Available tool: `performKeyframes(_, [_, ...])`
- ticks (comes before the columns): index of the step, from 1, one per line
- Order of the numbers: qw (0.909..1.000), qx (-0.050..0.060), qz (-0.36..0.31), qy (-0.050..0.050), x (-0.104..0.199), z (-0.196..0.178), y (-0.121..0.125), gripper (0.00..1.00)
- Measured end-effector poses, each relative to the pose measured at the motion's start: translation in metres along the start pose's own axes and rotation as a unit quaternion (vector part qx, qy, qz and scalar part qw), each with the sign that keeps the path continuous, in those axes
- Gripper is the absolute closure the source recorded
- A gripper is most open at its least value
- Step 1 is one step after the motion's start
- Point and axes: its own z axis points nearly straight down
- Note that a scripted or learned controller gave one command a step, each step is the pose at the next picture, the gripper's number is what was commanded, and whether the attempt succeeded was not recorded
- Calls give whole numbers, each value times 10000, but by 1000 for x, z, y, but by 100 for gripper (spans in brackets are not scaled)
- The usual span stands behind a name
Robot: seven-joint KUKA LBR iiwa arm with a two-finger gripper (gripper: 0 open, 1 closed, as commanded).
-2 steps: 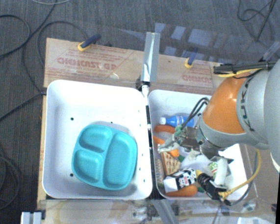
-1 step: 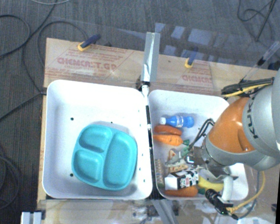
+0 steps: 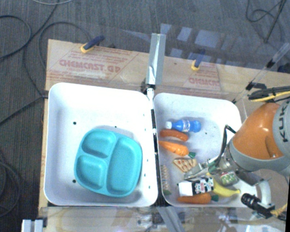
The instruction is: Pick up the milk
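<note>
milk (image 3: 196, 186) is lying on its side near the front edge of the right bin (image 3: 207, 106), a small white carton with black patches; it is sitting just behind a carrot (image 3: 194, 198) and beside a banana (image 3: 225, 191), which is touching its right end; gripper (image 3: 213, 168) is hanging just above and to the right of the carton, low in the bin, and whether its tips are apart or together cannot be told, since they are blurring into the clutter beneath; nothing is showing clearly between them; arm (image 3: 257, 141) is reaching in from the right, its orange band bulging over the bin's right rim; further back in the same bin a blue bottle (image 3: 184, 125) is lying on its side, with a sausage (image 3: 174, 135) just in front of it and a second carrot (image 3: 173, 147) in front of that; a waffle (image 3: 183, 164) is lying between that carrot and the milk; left bin (image 3: 65, 100) is holding a turquoise tray (image 3: 110, 162) with three compartments, sitting right of its middle; both bins are resting side by side on the worktop (image 3: 104, 65), touching along a shared edge; dark cables (image 3: 9, 44) are trailing over the floor to the left.
</note>
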Motion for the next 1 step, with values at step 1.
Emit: performKeyframes(1, [10000,-18,5,-28,-2,-9,2,100])
